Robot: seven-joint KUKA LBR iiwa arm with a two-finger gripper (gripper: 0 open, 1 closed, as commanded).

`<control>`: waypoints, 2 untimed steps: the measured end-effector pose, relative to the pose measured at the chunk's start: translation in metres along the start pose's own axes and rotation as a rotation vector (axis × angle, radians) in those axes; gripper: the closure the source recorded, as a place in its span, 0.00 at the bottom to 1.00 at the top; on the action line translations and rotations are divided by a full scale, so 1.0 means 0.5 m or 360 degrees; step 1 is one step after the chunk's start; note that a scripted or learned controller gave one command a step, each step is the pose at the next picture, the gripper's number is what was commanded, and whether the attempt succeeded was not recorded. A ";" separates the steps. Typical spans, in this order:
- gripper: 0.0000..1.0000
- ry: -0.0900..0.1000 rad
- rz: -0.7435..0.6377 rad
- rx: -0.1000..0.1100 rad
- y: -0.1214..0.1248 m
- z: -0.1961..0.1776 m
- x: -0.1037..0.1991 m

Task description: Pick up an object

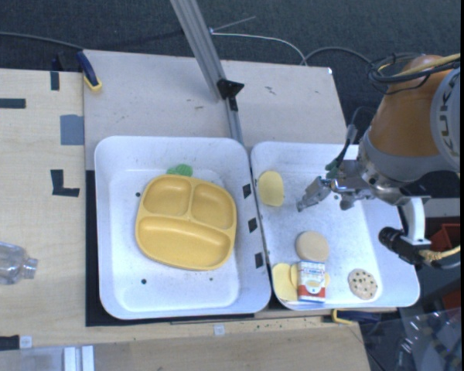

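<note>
1. The arm (414,122) reaches in from the right and hangs over the right bin (387,292).
2. Its gripper (313,195) points left, over the bin's upper middle floor. I cannot tell how the claw stands; nothing shows between its tips.
3. In the right bin, a yellow oval piece (271,188) lies near the top left, just left of the gripper and apart from it.
4. A tan round piece (312,246) lies lower, near the bin's middle.
5. A small carton (312,279) lies below it, at the front edge, with a yellow block (284,281) touching its left side.
6. A cookie (363,284) lies to the right of the carton, apart from it.
7. In the left bin (116,284), a yellow divided plate (187,221) lies in the middle, and a green thing (181,170) peeks out at its top edge.
8. A clear bottle (6,260) lies on the bench at far left.
</note>
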State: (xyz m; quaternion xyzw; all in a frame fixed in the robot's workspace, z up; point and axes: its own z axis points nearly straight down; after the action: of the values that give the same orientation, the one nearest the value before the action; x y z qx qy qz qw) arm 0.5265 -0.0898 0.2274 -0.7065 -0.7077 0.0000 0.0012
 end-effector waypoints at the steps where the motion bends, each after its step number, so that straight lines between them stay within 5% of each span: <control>1: 1.00 0.0003 -0.0003 0.0002 0.000 -0.019 0.002; 2: 1.00 -0.0002 -0.0003 -0.0006 0.076 -0.041 0.010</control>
State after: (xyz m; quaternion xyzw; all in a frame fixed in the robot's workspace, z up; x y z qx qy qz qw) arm 0.5644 -0.0849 0.2481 -0.7059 -0.7083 -0.0008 -0.0004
